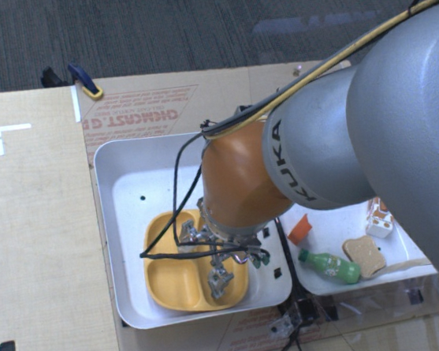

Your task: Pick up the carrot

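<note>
While tool (pixel 219 278) hangs over yellow tray (pixel 169 284), grip unreadable, carrot (pixel 299 230) lies beside green bottle (pixel 331 267), bread (pixel 363 254).

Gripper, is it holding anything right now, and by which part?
Cannot be told: the gripper hangs over the yellow dish, and nothing shows clearly between its fingers.

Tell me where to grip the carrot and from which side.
Only an orange end of the carrot shows, in the right bin beside its left wall; the arm hides the rest. Probably grip that exposed end from straight above, jaws across its width, since the wall blocks the left. The gripper hangs over the yellow dish.
</note>
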Controlling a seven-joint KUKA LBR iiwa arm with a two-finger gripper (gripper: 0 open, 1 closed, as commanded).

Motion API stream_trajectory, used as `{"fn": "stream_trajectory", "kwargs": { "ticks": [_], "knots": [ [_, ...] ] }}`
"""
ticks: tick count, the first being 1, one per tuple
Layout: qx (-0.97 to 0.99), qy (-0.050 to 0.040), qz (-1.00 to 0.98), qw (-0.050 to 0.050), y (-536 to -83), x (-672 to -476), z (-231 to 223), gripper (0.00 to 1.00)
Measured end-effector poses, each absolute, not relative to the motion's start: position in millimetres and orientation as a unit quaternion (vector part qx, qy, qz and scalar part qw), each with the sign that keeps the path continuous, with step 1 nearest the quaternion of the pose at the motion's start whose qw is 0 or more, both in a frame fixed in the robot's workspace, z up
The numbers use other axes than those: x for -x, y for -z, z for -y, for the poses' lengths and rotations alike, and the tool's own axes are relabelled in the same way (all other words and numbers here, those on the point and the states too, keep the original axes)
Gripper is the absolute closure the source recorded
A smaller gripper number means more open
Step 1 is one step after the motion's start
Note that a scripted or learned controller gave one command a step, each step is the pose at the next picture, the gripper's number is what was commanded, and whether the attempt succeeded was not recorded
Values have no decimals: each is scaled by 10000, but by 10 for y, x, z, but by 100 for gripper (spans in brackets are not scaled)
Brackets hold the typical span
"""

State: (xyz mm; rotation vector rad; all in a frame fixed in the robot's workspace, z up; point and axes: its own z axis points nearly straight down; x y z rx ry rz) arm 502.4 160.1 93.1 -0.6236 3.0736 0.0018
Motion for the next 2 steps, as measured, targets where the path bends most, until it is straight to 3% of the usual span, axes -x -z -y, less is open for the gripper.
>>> {"fn": "stream_trajectory", "kwargs": {
  "ticks": [1,2],
  "knots": [
    [1988,-12,-9798,205,-1058,-5128,-1614,100],
    [1674,1,-9859,24,-2541,-5093,-1524,100]
  ]
}}
